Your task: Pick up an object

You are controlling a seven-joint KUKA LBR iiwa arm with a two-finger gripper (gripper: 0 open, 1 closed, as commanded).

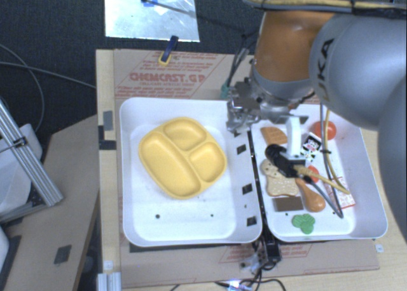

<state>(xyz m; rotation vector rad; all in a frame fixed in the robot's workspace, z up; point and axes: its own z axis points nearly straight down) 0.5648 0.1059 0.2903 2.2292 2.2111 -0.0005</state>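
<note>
Printed in red on the cardboard [172, 74] under the bins: "CHEMCAST" (rest unclear); "KUKA" in part on the arm [356, 61]. Two white bins: left bin [137, 220] with one yellow three-compartment tray [182, 156]; right bin [369, 220] with a heap of small objects [299, 175], among them a green piece [304, 223] at 6 o'clock, a brown block [287, 204], a tan cookie shape [277, 185], an orange ball [327, 129] at 1 o'clock. Gripper [245, 115] low over the divider at the heap's 10 o'clock, fingers hidden, grip impossible to tell.
</note>
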